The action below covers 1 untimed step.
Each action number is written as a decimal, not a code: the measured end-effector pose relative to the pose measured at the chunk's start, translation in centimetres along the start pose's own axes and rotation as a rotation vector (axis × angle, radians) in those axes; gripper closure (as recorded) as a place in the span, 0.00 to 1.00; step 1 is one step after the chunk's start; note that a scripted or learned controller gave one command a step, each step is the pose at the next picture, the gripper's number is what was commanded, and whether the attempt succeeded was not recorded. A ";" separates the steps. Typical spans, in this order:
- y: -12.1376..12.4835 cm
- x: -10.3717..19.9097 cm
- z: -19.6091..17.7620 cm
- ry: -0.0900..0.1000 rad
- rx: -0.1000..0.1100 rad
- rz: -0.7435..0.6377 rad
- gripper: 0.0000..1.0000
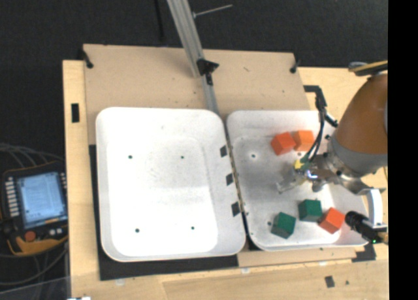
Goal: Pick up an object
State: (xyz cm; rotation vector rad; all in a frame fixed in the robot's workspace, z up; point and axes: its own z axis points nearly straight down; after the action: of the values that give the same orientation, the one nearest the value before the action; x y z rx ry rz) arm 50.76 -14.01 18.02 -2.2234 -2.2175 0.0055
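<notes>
The right bin (261,129) holds several small blocks. Two orange blocks (282,143) (302,139) sit side by side near its far edge. Two green blocks (283,225) (310,210) and a red-orange block (332,220) lie close to its near edge. My gripper (289,185) hangs low over the middle of this bin, between the orange pair and the green pair, touching none of them as far as I can see. The grey and orange arm (362,129) covers the bin's right side.
The left bin (163,181) lies beside the right one, and dark clips (230,178) join the two. A slanted metal post (186,24) rises behind the bins. A teach pendant (39,197) rests off the bench at left.
</notes>
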 end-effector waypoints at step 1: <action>-0.6 -0.3 4.3 -0.002 -0.007 -0.001 0.00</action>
State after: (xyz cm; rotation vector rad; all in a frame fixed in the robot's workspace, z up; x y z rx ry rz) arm 50.11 -14.26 13.70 -2.2270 -2.2234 0.0006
